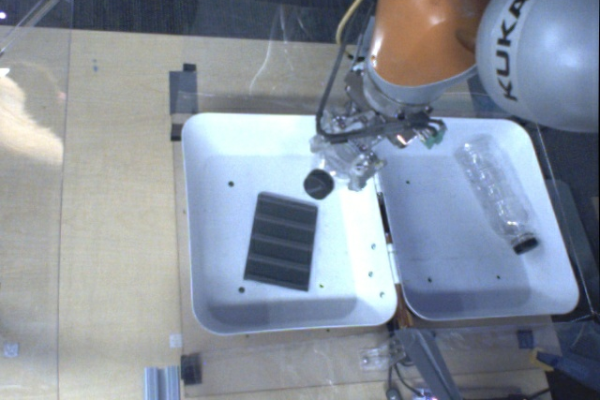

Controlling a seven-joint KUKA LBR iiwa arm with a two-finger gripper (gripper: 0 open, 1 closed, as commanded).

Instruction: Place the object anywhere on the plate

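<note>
Above the dark ribbed rectangular plate (281, 242), you see the two-finger gripper (349, 166) beside a small black round object (319, 185). You cannot tell its finger state or whether it holds the object.

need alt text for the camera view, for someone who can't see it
A grey and orange robot arm's gripper hovers over the left white bin, next to a small black round object above a dark ribbed plate. A clear plastic bottle lies in the right bin.
</note>
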